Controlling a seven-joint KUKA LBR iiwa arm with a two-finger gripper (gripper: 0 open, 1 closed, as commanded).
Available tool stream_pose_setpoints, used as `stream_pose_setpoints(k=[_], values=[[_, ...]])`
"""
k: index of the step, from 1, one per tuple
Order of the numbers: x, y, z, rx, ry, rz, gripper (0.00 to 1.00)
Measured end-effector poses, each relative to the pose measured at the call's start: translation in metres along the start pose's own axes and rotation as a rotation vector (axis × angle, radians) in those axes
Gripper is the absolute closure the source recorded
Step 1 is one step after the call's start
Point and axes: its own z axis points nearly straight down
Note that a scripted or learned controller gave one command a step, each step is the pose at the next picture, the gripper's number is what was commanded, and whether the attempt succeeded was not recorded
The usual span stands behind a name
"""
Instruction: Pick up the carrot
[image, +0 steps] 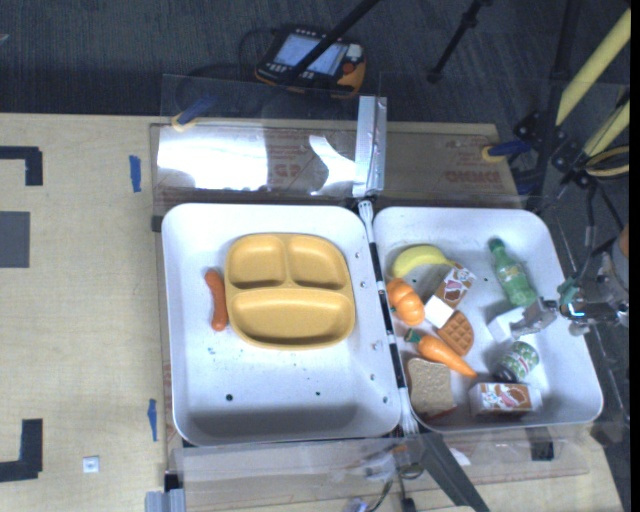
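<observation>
The carrot (445, 353) is orange with a green stub and lies slantwise in the right bin (575, 395), near its left wall, between a waffle (458, 331) and a slice of bread (432, 386). My gripper (537, 316) hangs low over the right side of that bin, with the arm reaching in from the right edge. It sits about a hand's width to the right of the carrot, just above a green can (518, 358). Nothing shows in its grasp.
The right bin also holds a banana (420, 260), an orange fruit (405, 300), a small carton (456, 285), a green bottle (512, 272) and a red-and-white box (503, 397). The left bin (190, 380) holds a yellow divided plate (291, 290) and a sausage (217, 300).
</observation>
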Motion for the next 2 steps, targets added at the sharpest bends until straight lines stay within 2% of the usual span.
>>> stream_pose_setpoints(k=[1,2], values=[[0.052,-0.001,0.077,-0.027,-0.007,0.224,0.0],[0.085,0.013,0.086,-0.076,-0.023,0.056,0.0]])
